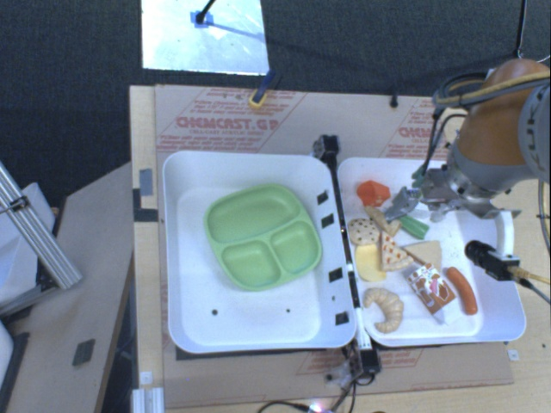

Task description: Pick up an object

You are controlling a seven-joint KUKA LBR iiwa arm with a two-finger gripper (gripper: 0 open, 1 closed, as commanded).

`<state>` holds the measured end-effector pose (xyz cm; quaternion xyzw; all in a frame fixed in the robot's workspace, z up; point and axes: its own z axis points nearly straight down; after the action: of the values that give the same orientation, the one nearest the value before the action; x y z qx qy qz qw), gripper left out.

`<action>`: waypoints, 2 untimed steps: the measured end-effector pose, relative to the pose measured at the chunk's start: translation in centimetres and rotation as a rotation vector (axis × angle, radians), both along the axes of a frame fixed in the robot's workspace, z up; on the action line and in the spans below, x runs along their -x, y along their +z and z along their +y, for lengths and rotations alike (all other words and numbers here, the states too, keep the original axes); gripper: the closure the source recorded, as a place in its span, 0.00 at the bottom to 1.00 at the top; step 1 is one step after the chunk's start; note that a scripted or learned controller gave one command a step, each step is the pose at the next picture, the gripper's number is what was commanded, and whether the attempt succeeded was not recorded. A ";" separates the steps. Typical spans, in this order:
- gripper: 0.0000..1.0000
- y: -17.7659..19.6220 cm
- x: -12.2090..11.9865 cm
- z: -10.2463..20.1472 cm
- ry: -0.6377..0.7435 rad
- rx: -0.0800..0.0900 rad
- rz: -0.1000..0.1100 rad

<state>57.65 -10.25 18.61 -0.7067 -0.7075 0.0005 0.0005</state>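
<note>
Dark carpet [69, 76] surrounds a wooden bench [146, 127], with a shiny square sheet [205, 24] lying on the floor beyond the bench's far edge. Two shallow white bins sit side by side on printed cardboard [228, 120]. Left bin [185, 317] holds one green divided tray [263, 235], three compartments, lying flat near the bin's middle. Right bin [508, 317] holds the toy food: an orange-red piece [373, 190] at the far left corner, a round cookie [362, 231] below it, a yellow cheese block [370, 263], a pizza slice [393, 252], a tan wedge [428, 252], a green piece [414, 226], a croissant [385, 308] at the near side, a small printed packet [430, 289] and a red sausage [465, 291] toward the right.

Arm [499, 136] reaches in from the right, orange band at top, wrist over the far half of the right bin. Gripper [398, 205] points left and down, hanging over the cluster between the orange-red piece and the green piece, just above the pizza slice's upper tip. Fingers appear slightly parted; nothing visible between them, so no object is held. All food items lie on the bin floor.
</note>
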 end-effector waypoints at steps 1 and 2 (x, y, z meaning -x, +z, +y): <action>0.00 -5.0 -0.1 -1.0 -0.001 0.000 0.001; 0.00 -10.1 -0.1 -1.0 -0.001 0.000 -0.001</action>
<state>57.76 -11.21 8.48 -0.7069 -0.7073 0.0002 0.0004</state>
